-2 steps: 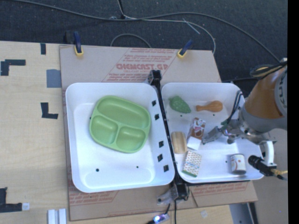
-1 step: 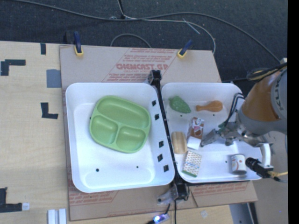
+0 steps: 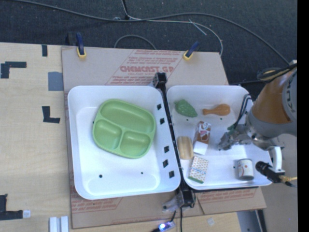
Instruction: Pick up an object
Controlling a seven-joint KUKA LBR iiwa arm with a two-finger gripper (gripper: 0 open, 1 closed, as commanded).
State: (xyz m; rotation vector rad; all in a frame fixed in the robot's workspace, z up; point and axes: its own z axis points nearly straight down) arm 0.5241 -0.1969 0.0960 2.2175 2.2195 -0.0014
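Your gripper (image 3: 226, 142) sits low in the right bin (image 3: 219, 89); you cannot tell how its jaws stand. Just left lies a small carton (image 3: 203, 132), with a white cup (image 3: 244, 168) below-right.

You see a smooth, matt green plastic tray (image 3: 124, 128) in a glossy white plastic bin (image 3: 77, 129), brown cardboard (image 3: 145, 66) under both bins, and a pale wood-look bench (image 3: 29, 144).
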